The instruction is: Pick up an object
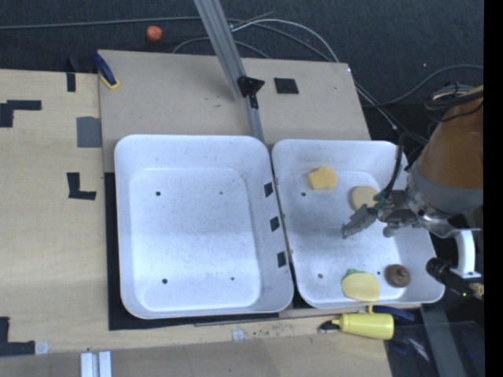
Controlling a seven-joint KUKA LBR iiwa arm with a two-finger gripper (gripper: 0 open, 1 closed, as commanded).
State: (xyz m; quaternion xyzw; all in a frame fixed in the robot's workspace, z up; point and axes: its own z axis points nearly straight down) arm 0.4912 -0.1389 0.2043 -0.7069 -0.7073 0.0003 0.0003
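Four small items in the right-hand shallow white bin (338,151): a pale yellow blocky chunk (322,179) near the far wall, a tan round disc (363,196) a little further toward the arm, a yellow-green rounded lump (360,287) against the near wall, and a small brown round piece (398,274) just beside that lump. Probably scattered loosely so that any one can serve as the target.

Reaching in from the right, the two-finger gripper (363,222) on the grey arm with its orange band (460,144). Hangs low over the bin's middle, tilted, dark tip pointing toward the divider. Sits just beside the tan round disc, nearly touching it at the upper edge, which suggests a try at that one. How wide the gripper stands, and whether anything is caught in it: cannot tell from this angle. Nothing plainly lifted off the floor.

Little in the way around the disc: bare bin floor on the near side, the chunk apart. More awkward for the lump and the brown piece, crowded against the near wall.

Alongside, the left-hand white bin (130,210). Crossing above both, a slanted grey metal strut (224,45). Outside the bins: a yellow-handled tool (365,324) on the bench by the right bin's near edge, a small orange ball (154,32) far back, and white cables (291,34).
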